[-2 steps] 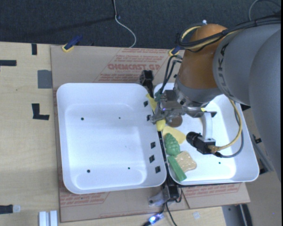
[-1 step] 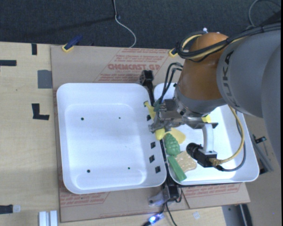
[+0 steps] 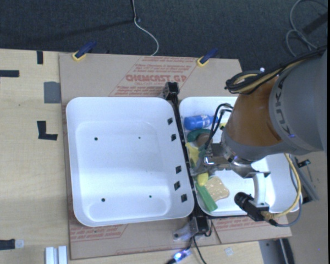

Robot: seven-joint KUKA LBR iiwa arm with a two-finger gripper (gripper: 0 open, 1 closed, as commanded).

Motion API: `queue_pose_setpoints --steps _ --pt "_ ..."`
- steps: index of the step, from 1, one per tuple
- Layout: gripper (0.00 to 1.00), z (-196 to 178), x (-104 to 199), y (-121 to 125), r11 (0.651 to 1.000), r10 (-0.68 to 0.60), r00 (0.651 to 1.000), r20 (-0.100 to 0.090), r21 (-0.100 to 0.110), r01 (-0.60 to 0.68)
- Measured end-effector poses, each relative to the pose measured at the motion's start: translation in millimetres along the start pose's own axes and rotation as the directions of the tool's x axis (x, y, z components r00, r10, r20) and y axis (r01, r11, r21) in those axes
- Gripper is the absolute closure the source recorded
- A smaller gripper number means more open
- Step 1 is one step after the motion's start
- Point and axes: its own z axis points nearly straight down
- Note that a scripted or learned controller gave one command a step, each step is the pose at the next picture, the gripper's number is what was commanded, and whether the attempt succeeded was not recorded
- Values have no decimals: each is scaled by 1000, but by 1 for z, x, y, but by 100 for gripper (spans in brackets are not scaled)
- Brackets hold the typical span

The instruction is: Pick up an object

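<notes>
red "CHEMCAST GP" print on cardboard sheet, "KU" lettering on arm

From my feed, I see two white bins sitting side by side on a cardboard sheet printed with red lettering. The left bin touches the right bin along a black divider. Two clamps with blue and yellow grips, one at the sheet's far left corner and another further right, pin the sheet to the wooden bench. A thin white cable crosses the dark carpet beyond.
</notes>
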Motion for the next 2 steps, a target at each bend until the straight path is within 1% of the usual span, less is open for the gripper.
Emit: queue_pose_setpoints --steps 1,2 --pt "100 -3 45 2 1000 -12 1000 -4 -7 12" --pt "100 -56 98 28 1000 -14 1000 -4 -15 14"
